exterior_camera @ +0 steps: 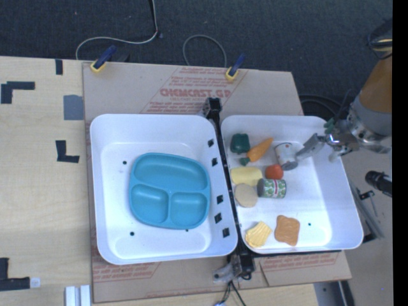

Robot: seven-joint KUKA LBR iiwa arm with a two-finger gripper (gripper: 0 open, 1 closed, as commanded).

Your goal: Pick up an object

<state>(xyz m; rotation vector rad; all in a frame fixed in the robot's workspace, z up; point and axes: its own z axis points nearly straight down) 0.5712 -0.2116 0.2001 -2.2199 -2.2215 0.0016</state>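
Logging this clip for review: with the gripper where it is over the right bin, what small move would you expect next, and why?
Probably a short drop and slight shift left toward the red tomato. The gripper sits over the right bin with nothing seen between its fingers, and the tomato, the can and the carrot crowd just beside it.

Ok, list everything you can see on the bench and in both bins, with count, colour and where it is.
Bins: 2, white, side by side on brown board.
Tray: 1, blue, three compartments, left bin.
Green piece: 1, dark green, right bin, top left.
Carrot: 1, orange, beside green piece.
Yellow block: 1, yellow, right bin, left side.
Tomato: 1, red, middle.
Can: 1, green and white, lying down.
Beige round piece: 1, left of can.
Chip: 1, yellow, ridged, front.
Toast: 1, orange-brown, front.
Clamps: 2, yellow and blue, board's far edge.
Gripper: 1, grey, over right bin.
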